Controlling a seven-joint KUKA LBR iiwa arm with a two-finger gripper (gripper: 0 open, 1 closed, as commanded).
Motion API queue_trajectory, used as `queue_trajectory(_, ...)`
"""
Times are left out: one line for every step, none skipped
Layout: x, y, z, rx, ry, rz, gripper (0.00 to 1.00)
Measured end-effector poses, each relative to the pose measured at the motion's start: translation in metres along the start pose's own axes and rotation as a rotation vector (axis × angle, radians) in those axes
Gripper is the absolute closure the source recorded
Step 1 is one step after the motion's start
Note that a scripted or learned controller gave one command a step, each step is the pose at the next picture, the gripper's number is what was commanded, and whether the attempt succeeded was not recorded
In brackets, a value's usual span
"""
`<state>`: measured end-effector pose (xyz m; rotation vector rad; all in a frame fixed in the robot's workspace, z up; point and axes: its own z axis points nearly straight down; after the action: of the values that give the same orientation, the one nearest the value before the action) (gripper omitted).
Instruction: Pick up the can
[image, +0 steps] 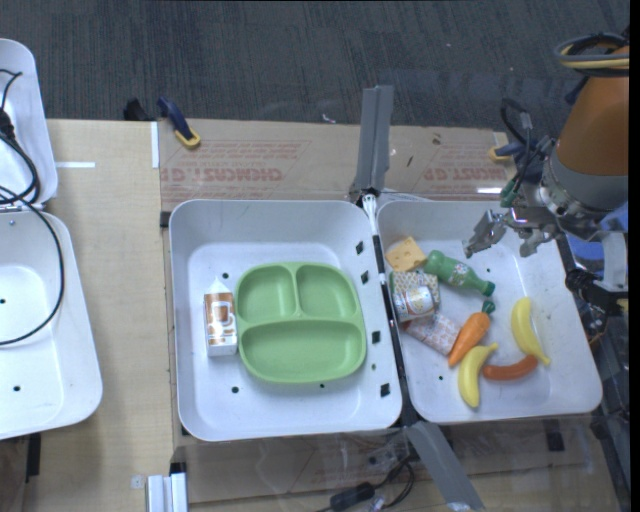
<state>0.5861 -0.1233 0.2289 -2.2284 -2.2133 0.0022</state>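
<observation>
the gripper (505, 232) hangs open and empty over the right bin's (560, 395) far side, apart from the can (415, 299) lying by the left wall beside a green bottle (458, 272).

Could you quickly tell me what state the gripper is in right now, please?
Gripper: open, holding nothing, hovering over the right bin near its far edge, apart from the can.
</observation>
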Motion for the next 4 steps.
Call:
queue_trajectory(0.0, 0.001, 0.066, 0.002, 0.0, -0.031, 0.0)
queue_trajectory(-0.026, 0.073, 0.125, -0.001, -0.001, 0.113, 0.0)
queue_trajectory(-0.077, 0.074, 0.136, -0.003, 0.0, 0.133, 0.0)
queue_trajectory(-0.064, 0.035, 0.137, -0.001, -0.001, 0.133, 0.0)
